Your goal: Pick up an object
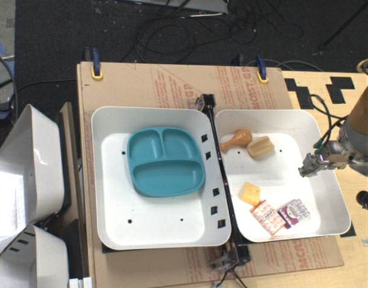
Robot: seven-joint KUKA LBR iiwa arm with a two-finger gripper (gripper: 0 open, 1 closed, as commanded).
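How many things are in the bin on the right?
5. A wooden piece and a tan block lie at the back, a yellow wedge in the middle, and a red-checked packet and a purple packet at the front. Nothing looks hidden.

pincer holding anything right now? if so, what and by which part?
Nothing held, as far as the view shows. The pincer hangs over the right white bin near its right wall, with no object at its tip.

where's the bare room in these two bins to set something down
Left white bin: bare floor below the teal divided plastic plate. Right white bin: bare middle strip right of the yellow block. Crowded at its bottom, where the red-and-white packet and purple-white pouch lie.
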